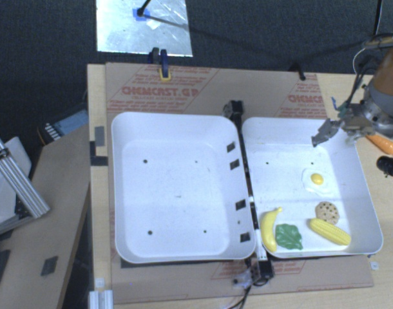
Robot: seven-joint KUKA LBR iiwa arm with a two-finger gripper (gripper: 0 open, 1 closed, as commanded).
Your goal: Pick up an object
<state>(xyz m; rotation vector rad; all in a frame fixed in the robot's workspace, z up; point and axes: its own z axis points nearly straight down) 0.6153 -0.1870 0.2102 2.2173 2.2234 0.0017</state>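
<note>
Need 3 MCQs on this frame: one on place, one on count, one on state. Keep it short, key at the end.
1. Where do the toy foods lie?
A. in the left white bin
B. in the right white bin
C. on the cardboard in front of the bins

2. How many toy foods are in that bin?
A. three
B. five
C. seven

3. Where is the two-finger gripper on the grey arm?
A. above the bin's far right corner, apart from the foods
C. touching the yellow corn cob
B. over the left bin

Key:
1 B: all the items sit in the right bin's near half.
2 B: fried egg, round brown cookie, yellow corn cob, yellow banana, green leafy piece.
3 A: it hangs at the far right corner, beyond the fried egg.
</note>
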